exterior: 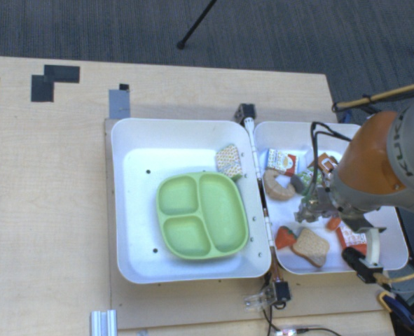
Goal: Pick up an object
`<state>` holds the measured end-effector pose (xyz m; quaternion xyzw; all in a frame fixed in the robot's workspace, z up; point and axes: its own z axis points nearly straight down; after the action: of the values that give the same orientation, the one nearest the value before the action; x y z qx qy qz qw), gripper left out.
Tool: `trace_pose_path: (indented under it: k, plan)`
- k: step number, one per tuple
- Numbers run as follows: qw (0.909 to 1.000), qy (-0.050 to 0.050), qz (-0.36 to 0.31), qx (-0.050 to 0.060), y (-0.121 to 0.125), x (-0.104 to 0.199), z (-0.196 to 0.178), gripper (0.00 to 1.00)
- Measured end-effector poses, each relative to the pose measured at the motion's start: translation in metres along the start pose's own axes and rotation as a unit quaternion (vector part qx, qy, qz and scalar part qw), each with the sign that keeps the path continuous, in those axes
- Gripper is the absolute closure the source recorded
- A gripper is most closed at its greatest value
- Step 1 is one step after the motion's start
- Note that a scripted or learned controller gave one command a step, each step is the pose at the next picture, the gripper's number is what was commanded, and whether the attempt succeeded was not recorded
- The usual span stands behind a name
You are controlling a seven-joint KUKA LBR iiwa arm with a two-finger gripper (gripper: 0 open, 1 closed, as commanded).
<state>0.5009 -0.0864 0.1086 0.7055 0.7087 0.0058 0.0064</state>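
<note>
Pale wooden bench (45,187) on grey carpet (122,12). Brown-crusted bread slice (312,246) in right bin (396,257), beside orange piece (284,238). Green divided plate (202,215) in left bin (133,208). Gripper (312,205) lowered; grip state indiscernible.

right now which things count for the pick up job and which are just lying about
For the job: hand, bread slice, doughnut, carton, all in the right bin.

Lying about: green plate, patterned packet, left bin.
</note>
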Motion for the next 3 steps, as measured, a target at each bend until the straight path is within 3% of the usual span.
trace_pose_path:
  k: [1, 2, 3]
  plan:
    - [1.0000, 0.000, 0.000, 0.000, 0.000, 0.000, 0.000, 0.00]
    - [1.0000, 0.000, 0.001, 0.004, -0.012, -0.001, 0.021, 0.00]
    - [1.0000, 0.000, 0.001, 0.002, -0.010, -0.001, 0.010, 1.00]
